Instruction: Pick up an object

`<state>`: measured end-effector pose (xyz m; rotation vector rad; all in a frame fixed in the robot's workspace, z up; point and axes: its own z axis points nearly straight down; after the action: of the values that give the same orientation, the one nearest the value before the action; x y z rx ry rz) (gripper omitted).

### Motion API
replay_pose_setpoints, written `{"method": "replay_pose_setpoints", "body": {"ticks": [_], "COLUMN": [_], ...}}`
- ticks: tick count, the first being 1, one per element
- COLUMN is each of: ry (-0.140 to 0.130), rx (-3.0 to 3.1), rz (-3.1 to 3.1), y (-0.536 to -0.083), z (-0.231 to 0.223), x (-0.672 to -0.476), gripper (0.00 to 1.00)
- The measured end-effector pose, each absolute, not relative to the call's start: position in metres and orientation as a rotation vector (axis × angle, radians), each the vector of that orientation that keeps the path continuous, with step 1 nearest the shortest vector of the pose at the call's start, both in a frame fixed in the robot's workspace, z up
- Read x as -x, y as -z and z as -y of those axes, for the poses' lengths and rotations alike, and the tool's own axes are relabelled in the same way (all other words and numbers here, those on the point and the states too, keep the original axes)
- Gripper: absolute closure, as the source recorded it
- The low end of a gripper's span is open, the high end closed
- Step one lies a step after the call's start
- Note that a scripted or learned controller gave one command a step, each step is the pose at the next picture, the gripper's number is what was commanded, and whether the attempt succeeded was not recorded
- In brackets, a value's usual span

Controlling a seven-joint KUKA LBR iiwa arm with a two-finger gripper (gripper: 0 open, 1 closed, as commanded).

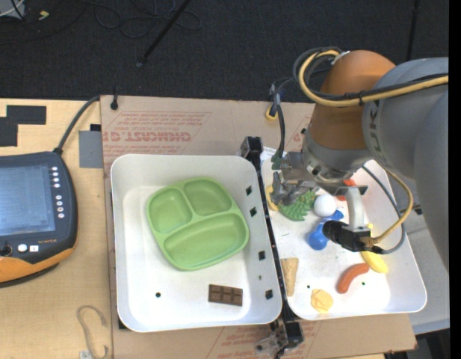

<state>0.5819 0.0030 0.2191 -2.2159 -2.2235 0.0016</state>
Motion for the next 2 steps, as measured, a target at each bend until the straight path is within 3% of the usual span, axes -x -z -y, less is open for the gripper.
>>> {"method": "replay_pose_setpoints", "body": {"ticks": [1, 2], "ry": [0.0, -0.001], "rx": [2.216, 2.22], "rz": [2.225, 2.221], "y": [-0.223, -0.235], "z": [-0.055, -0.06], "x": [-0.608, -0.619], "gripper": [1.0, 1.0]}}
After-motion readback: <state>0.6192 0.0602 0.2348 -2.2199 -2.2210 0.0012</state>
